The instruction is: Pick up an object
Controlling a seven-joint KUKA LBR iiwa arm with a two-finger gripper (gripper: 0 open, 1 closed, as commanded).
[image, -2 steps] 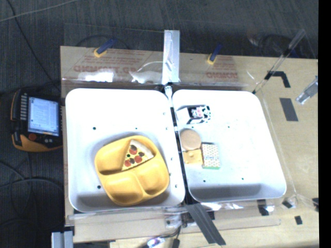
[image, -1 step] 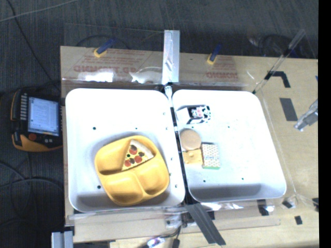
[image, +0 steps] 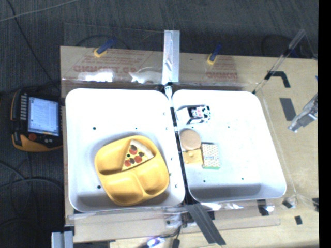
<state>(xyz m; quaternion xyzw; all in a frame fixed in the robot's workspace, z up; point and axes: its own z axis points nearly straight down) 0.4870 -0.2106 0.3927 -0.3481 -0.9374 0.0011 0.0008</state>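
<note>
While I've got the overhead feed up, quick rundown of what's pickable. The right bin [image: 258,138] has four small things bunched along its left side, close to the divider between the bins: a black-and-white toy [image: 199,113] toward the far end, a round tan disc [image: 190,138] just nearer than that, then a tan square piece [image: 193,157] touching the disc's near edge, with a pale patterned block [image: 210,155] right up against the square's right side.

The left bin [image: 83,118] holds a yellow divided plate [image: 116,182] sitting in its near half, and a toy pizza slice [image: 136,154] lies in the plate's far right compartment.

As for the claw, I can't tell if it's released or clenched on anything, so I can't say how these things lie relative to it either. Nothing in the bins looks lifted; everything rests flat.

Off the counter [image: 300,164] to the left, a handheld control pendant [image: 39,119] with a lit screen sits on the dark floor.
</note>
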